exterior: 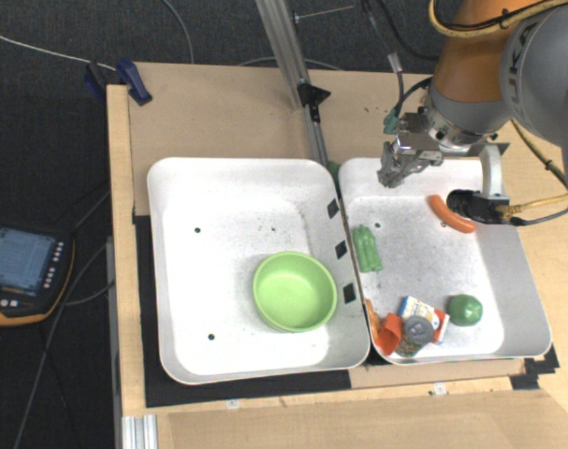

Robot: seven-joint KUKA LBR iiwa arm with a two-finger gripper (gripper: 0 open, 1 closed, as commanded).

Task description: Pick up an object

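My gripper (394,174) hangs over the far left corner of the right bin (508,260), with no object seen in it. An orange carrot-like piece (447,211) lies just to its right, partly hidden by the wrist. A green oblong block (366,249) lies below the gripper, by the bin's left wall. Along the near wall sit a green ball (465,310), a colourful packet (428,312), a round grey tin (416,331) and an orange scrap (388,331). A light green bowl (295,291) stands in the left bin (199,213).
A slanted metal pole (285,40) runs down to the wall between the bins, close to the gripper's left. A blue clamp (126,80) grips the bench's far left corner. A handheld control pendant (20,271) lies off the bench at the left.
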